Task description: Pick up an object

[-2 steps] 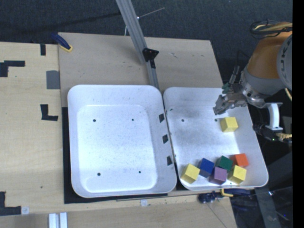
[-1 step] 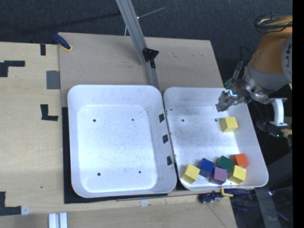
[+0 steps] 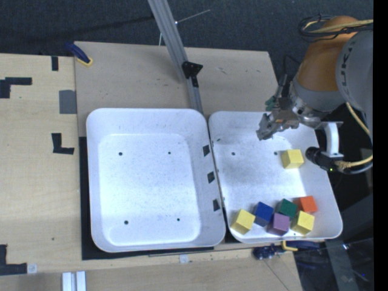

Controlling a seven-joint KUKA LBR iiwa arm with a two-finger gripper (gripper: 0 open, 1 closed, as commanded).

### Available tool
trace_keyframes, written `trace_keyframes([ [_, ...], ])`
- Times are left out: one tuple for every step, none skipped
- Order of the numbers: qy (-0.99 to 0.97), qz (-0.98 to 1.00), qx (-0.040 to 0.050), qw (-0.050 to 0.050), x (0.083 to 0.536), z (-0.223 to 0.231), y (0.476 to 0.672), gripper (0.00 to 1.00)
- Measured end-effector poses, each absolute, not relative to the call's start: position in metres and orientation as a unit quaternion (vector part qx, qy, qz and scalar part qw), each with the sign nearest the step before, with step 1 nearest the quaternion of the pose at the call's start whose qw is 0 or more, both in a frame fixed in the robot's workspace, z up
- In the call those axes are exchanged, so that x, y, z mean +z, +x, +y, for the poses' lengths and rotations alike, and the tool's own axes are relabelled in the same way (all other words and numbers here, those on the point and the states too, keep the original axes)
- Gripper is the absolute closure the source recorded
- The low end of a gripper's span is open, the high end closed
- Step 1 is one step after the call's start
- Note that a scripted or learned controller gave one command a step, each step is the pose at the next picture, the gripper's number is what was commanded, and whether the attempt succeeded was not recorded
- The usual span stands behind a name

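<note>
Both white bins sat side by side; the gripper (image 3: 268, 128) (finger state unclear) hovered near the lone yellow cube (image 3: 292, 158), nothing lifted.

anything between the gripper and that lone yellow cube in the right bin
No. In the camera view, the stretch from the gripper to the lone yellow cube is bare floor of the right bin. The other cubes sit clustered at the bin's near edge.
</note>
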State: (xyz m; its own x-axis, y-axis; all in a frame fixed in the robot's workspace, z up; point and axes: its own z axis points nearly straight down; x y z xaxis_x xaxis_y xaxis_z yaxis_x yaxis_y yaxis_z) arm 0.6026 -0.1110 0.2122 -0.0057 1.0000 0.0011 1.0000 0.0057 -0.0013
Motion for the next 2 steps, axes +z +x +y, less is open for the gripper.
trace_keyframes([
  [-0.704, -0.710, -0.0008, 0.001, 0.226, -0.056, 0.609, 1.00],
  [-0.705, -0.710, -0.0006, 0.001, 0.235, -0.008, 0.619, 1.00],
])
